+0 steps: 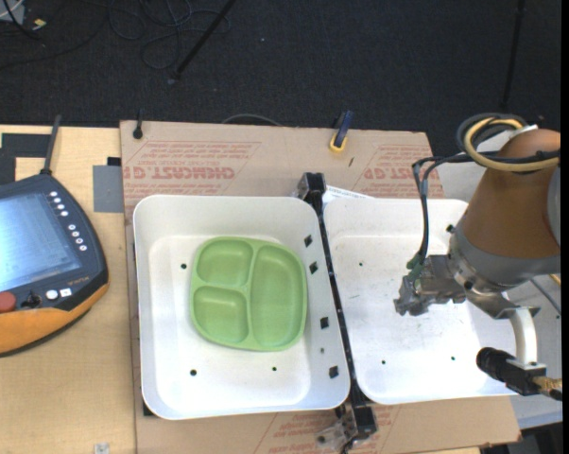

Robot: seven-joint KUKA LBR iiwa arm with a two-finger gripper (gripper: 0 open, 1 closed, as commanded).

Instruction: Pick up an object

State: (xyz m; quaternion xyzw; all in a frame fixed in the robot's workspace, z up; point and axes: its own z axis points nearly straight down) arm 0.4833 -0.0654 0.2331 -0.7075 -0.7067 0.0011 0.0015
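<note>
A wooden surface [39, 386] is seen carrying a cardboard sheet [228, 159], with dark carpet and loose cables behind it. An orange-edged pendant with a lit screen [34, 263] is laid at the left. Two white bins are set side by side on the cardboard. In the left bin [162, 386] a green divided plate [249, 293] is laid flat, near the middle. The arm [511, 220] is reached into the right bin [379, 386], and the jaws [415, 301] are held low above its floor. Whether they are released or clenched cannot be told. The plate is kept well apart from the jaws, across the divider between the bins.
</note>
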